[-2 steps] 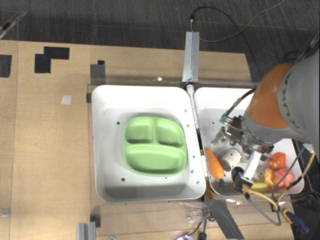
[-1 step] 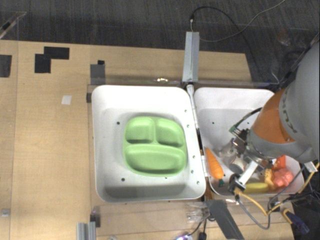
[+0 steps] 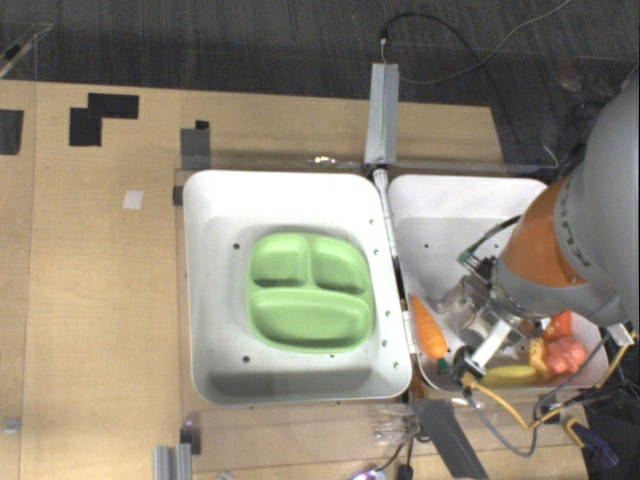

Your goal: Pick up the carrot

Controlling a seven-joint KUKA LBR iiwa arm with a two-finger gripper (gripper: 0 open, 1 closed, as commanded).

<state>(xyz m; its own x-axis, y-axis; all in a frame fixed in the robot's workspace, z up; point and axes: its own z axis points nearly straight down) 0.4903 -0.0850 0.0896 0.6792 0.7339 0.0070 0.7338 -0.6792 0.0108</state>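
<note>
The arm is down in the right bin (image 3: 440, 200) on the approach, its gripper (image 3: 478, 346) just beside the carrot (image 3: 431, 332) lying by the left wall, grip unreadable from here, so next it must straddle the carrot and close.

right bin (image 3: 440, 203): far side hidden under arm (image 3: 580, 238) | arm: cut off at right edge
</note>
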